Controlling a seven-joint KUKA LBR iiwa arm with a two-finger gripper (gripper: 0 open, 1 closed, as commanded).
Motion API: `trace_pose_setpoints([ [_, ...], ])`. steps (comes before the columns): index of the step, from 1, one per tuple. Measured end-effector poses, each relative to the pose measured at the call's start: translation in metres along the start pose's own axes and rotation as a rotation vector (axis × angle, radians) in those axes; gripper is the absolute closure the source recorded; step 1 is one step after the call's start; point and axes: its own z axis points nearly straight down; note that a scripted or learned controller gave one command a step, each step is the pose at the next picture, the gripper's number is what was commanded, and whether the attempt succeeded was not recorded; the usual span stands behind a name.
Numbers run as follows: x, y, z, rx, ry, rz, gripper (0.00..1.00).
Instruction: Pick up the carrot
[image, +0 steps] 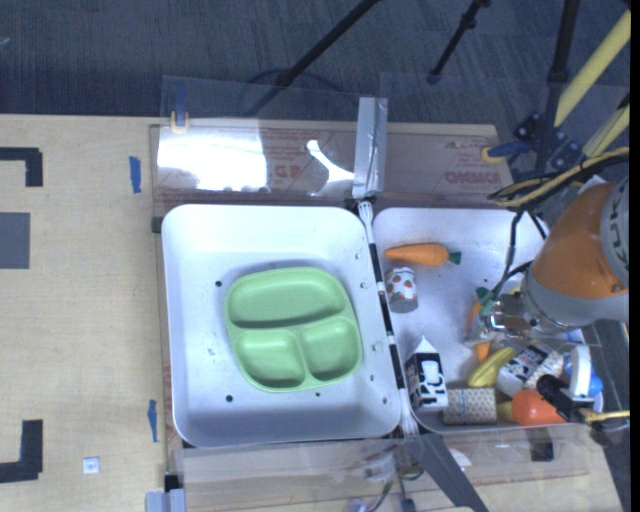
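The carrot (418, 255) is lying in the right bin (455, 225) toward 12 o'clock, apart from the gripper (497, 318), which is hovering toward 3 o'clock over the toys; its state I cannot tell.

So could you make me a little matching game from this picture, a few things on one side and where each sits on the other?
Things:
1. carrot
2. green divided plate
3. banana
4. small can

Places:
A. in the left bin
B. near the right bin's front edge, among the clutter
C. near the right bin's back edge
D. in the right bin, just in front of the carrot

Pairs: 1-C, 2-A, 3-B, 4-D
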Motion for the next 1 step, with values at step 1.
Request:
trace_pose_setpoints([
  [1,0.0643,0.0371,-0.1092,0.007,-0.002,-0.161,1.0],
])
